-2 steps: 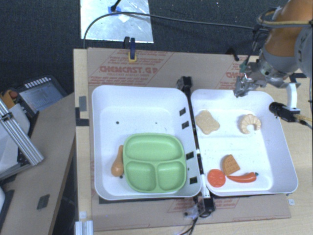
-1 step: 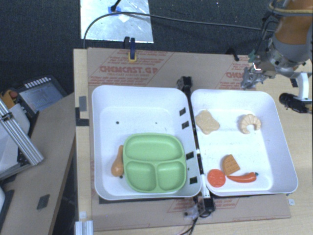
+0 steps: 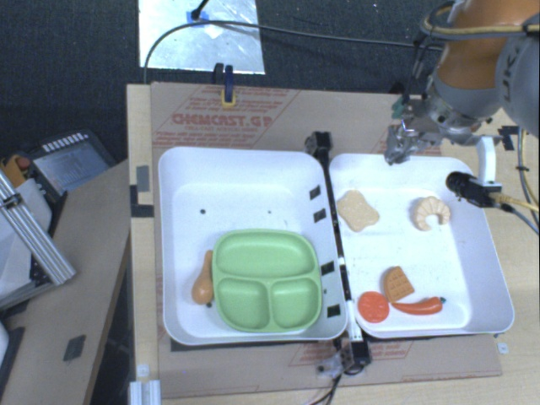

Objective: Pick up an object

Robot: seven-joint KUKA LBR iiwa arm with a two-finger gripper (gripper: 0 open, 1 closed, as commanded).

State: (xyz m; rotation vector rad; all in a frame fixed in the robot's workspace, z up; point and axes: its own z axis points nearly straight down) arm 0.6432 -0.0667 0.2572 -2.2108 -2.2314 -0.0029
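Camera view: hand (image 3: 398, 148) above bread slice (image 3: 358, 211), croissant (image 3: 431, 212) beside.

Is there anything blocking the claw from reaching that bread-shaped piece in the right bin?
Nothing visible does. The gripper hangs over the far edge of the right bin, and the bread slice lies just below it on bare white floor, apart from the croissant.

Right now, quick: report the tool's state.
Tool: cannot be told. It hangs over the far edge of the right bin, with nothing visibly held.
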